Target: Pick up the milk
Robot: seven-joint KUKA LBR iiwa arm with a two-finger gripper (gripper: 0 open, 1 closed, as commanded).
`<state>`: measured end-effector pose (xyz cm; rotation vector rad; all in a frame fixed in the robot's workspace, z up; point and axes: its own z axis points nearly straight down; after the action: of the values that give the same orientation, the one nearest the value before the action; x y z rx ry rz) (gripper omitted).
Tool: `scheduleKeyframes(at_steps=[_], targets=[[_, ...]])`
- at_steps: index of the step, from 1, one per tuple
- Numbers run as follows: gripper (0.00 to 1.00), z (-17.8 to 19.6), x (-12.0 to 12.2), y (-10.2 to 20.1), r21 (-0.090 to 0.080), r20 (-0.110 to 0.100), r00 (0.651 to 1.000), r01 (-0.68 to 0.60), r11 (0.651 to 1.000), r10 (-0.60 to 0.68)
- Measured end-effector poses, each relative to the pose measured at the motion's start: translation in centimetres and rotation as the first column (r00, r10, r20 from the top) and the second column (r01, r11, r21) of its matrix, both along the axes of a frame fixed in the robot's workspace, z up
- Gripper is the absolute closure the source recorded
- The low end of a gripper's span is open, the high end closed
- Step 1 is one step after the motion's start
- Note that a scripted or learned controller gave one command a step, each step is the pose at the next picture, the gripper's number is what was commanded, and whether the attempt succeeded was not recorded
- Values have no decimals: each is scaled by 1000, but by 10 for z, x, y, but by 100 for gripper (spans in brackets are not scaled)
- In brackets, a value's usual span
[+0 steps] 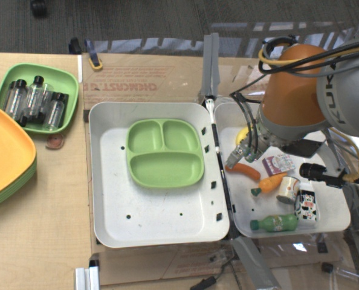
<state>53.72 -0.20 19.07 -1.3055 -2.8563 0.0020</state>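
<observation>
Bent over the right bin (342,219), gripper (239,156) hangs near carrot (246,171).

Even, bright overhead light, soft shadows, mild glare on white bins (101,162); sharp focus.

1. A green divided plate (165,153) is lying in the left bin (107,222), toward its 12 o'clock side.
2. A carrot (270,184) is resting at 12 o'clock from a green bottle (275,223).
3. A tray of vials (37,98) is sitting at 9 o'clock.
</observation>
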Motion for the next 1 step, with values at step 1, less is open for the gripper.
scheduleKeyframes(at_steps=[1], targets=[[100,0,19,-86,-1,2,997,-79,997,79]])
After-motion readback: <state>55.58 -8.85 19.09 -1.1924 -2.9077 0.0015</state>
